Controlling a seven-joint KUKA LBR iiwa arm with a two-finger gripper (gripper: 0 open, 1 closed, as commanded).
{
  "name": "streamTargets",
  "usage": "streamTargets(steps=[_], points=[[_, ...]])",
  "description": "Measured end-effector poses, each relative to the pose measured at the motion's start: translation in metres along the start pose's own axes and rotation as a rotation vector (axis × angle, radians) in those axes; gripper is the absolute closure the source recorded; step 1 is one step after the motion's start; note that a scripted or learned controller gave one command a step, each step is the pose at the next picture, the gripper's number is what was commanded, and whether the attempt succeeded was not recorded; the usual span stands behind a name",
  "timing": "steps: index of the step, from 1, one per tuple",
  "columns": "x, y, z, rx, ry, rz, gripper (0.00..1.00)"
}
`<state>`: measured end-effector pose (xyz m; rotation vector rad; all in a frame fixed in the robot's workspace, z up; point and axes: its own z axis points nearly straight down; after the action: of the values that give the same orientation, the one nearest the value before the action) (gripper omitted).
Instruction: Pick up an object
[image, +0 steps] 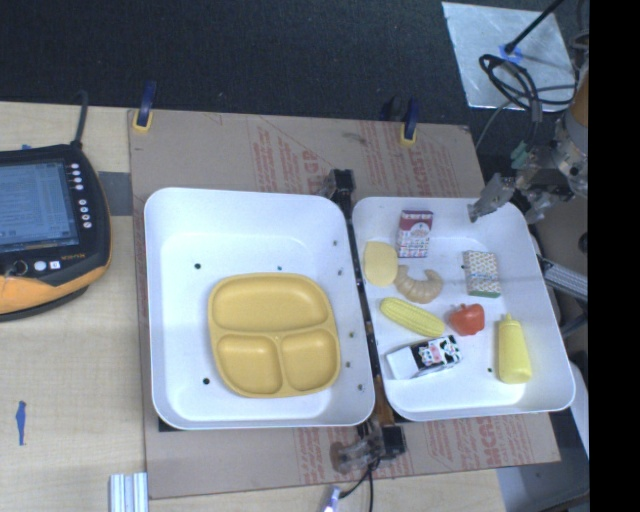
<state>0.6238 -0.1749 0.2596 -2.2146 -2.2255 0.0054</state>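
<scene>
Yellow plastic sits nearest me in the right bin (548, 398): a mustard bottle (512, 349) lying with its long axis running near-to-far, nozzle pointing away, just beside the bin's right wall. Left of it I see a small black-and-white carton (424, 356) lying tilted on its side, and just beyond that a corn cob (411, 317) lying slantwise, with a red tomato-like piece (466, 319) close by its right end. Going farther, there is a tan croissant (421, 286), a pale yellow round piece (379, 263) touching the bin's left wall, a small patterned box (481, 272), and at the far side a red-and-white carton (415, 233) standing upright. The left bin (170, 300) holds a yellow divided tray (273, 333), which looks too broad and flat to be a good target. The gripper (492, 200) hovers over the far right corner of the right bin, reaching in from the right; its jaws are too small and dark for me to tell whether they are open or closed, and I see nothing between them. From there the patterned box lies nearest, just toward me and slightly left; I judge it the easiest pick, since it sits apart from its neighbours. Beyond the bins, a teach pendant (45, 225) rests on the tabletop (70, 400) at far left.
</scene>
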Motion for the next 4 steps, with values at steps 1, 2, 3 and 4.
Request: streamTargets(steps=[1, 2, 3, 4], points=[[0.057, 0.014, 0.164, 0.004, 0.0, -0.001, 0.0], [0.031, -0.056, 0.168, 0.001, -0.001, 0.0, 0.0], [0.05, -0.102, 0.169, 0.001, 0.001, -0.001, 0.0], [0.015, -0.052, 0.168, -0.002, 0.001, 0.001, 0.0]])
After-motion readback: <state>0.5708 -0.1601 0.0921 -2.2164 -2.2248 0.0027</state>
